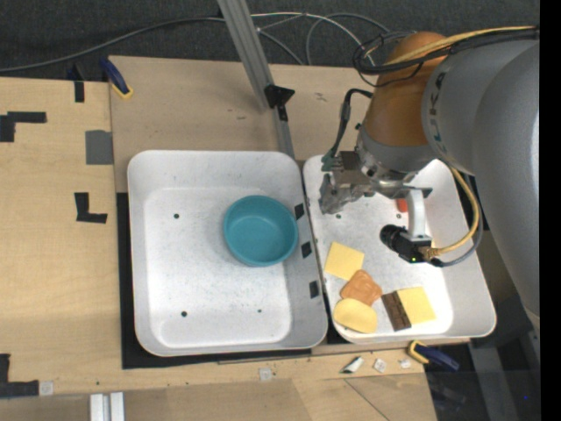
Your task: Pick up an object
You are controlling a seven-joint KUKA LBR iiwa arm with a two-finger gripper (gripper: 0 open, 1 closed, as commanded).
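Note:
My gripper (pixel 334 196) hangs over the upper left part of the right bin (pixel 465 323), close to its left wall. I see nothing between its grey fingers. Below it in the same bin lie a yellow square slice (pixel 344 260), an orange-brown lump (pixel 361 287), a pale yellow rounded piece (pixel 356 316) and a yellow block with a brown strip (pixel 408 307). A blue bowl (pixel 259 229) sits upright in the left bin (pixel 158 235), near its right side.
The grey arm with its orange band (pixel 408 95) covers the upper part of the right bin. A metal pole (pixel 254 55) slants up behind the bins. Cables lie along the back, and blue clamps sit at the bench corners.

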